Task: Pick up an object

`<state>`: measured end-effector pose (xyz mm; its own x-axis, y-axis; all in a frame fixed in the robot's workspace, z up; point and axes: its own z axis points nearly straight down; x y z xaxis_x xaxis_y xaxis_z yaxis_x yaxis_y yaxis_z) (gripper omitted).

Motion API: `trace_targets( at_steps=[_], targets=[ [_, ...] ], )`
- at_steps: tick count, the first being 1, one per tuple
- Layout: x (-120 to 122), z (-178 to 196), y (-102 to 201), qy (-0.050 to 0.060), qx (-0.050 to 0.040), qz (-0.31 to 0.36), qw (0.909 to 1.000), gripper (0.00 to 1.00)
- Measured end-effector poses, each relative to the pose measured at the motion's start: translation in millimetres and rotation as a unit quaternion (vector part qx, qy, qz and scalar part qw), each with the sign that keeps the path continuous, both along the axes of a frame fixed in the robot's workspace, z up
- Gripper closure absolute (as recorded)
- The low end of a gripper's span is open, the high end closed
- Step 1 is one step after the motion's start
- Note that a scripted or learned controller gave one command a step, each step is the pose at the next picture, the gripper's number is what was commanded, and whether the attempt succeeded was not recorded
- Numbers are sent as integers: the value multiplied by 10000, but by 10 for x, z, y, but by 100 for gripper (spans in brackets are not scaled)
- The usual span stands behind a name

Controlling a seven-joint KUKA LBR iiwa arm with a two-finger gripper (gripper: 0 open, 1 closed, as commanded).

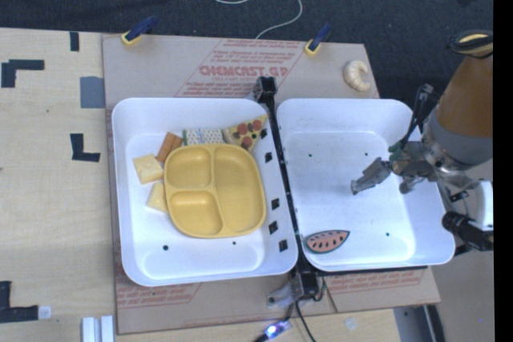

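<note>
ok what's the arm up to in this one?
A pick attempt is under way. The arm's pincer sits over the right bin, nothing visibly gripped. The watermelon slice toy lies near that bin's front edge, apart from the pincer. The left bin holds a yellow divided plate with small food toys beside it.

The yellow divided plate (215, 190) at center left overlaps the toast pieces (149, 170) and pizza slice (247, 131) behind it, while the arm (469, 104) is cut off at the right edge.

Grey arm (463, 142), orange band, black cable, dark metal pincer (358, 187).
</note>
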<state>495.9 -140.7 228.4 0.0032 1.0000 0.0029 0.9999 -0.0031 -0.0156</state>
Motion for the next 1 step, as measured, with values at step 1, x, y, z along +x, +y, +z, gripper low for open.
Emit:
trace_targets(
  at_steps=[1],
  targets=[
    [28, 67, 4, -68, -12, 21, 10000, 0]
  ],
)
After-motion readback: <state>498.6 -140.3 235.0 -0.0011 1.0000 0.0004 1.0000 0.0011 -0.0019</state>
